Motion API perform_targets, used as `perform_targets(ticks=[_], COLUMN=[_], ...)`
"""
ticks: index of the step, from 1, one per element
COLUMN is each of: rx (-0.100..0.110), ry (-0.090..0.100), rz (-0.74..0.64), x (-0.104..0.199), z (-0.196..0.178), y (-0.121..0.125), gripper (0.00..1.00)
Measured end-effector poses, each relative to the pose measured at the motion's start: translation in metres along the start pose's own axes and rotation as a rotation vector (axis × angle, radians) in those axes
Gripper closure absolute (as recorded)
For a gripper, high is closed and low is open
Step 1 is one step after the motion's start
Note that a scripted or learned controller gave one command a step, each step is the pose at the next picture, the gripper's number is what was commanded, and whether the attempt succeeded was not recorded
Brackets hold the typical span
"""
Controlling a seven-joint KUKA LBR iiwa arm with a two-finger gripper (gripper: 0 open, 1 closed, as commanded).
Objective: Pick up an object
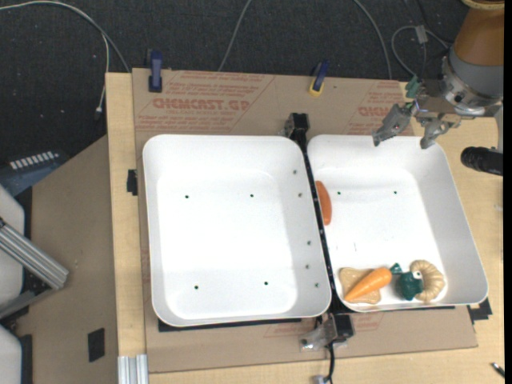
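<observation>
I can see a few toys I could pick up, and they all sit in the right bin (448, 214). Down in its near corner there is a small heap. A toy carrot (371, 283) lies there on a slant, with its fat end up and to the right. It rests on top of a tan lump (352, 278) that looks like a bit of bread, but I cannot say for sure. Just beside the carrot is a little dark green toy (407, 282), too small for me to tell what it is. A pale ring shaped like a bagel or a shrimp (430, 278) curls around the green toy on its right side. These four things touch or nearly touch each other.

Further up, an orange stick-shaped toy (324, 202) lies along the left wall of the right bin, well apart from the heap.

My gripper (408, 133) hangs over the far edge of the right bin, up near the top right. Its two fingers are spread apart and there is nothing between them. It is well apart from all the toys.

The left bin (232, 230) sits right against the right bin. Both rest on a brown board (264, 102). A blue clip (155, 70) and a yellow and blue clip (319, 77) grip the board's far edge.
</observation>
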State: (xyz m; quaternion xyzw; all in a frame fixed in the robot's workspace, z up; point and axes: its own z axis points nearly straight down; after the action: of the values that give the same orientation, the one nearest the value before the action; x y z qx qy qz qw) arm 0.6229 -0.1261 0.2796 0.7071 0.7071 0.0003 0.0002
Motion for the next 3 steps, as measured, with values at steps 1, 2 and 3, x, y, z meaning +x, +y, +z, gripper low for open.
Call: perform_targets(ticks=[1, 2, 3], rx=[0.005, 0.004, 0.006], ry=[0.001, 0.000, 0.001], rz=[0.000, 0.000, 0.000], x=[-0.001, 0.002, -0.003], z=[0.063, 0.105, 0.167], y=[-0.001, -0.001, -0.003], gripper=[0.00, 0.00, 0.00])
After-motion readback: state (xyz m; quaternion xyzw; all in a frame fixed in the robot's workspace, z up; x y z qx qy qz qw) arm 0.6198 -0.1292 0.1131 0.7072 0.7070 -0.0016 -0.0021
